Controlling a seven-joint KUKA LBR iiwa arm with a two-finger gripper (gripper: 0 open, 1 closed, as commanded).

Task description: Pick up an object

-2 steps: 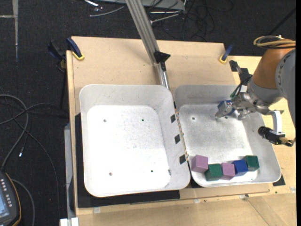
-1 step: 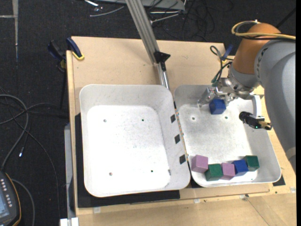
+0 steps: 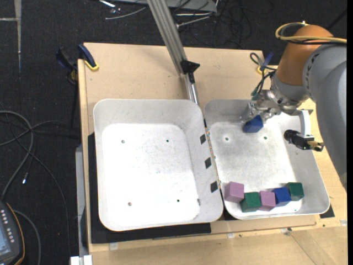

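Gripping tilted blue block (image 3: 253, 125), gripper (image 3: 257, 116) over right bin (image 3: 317, 173).

The arm (image 3: 325, 87) is cut off by the right edge, so its base is out of sight. The gripper (image 3: 258, 114) is small and partly masked by the wrist, and a blue block (image 3: 253, 125) just below it is half covered; whether they touch cannot be told. A device (image 3: 8, 233) at the lower left corner is cropped.
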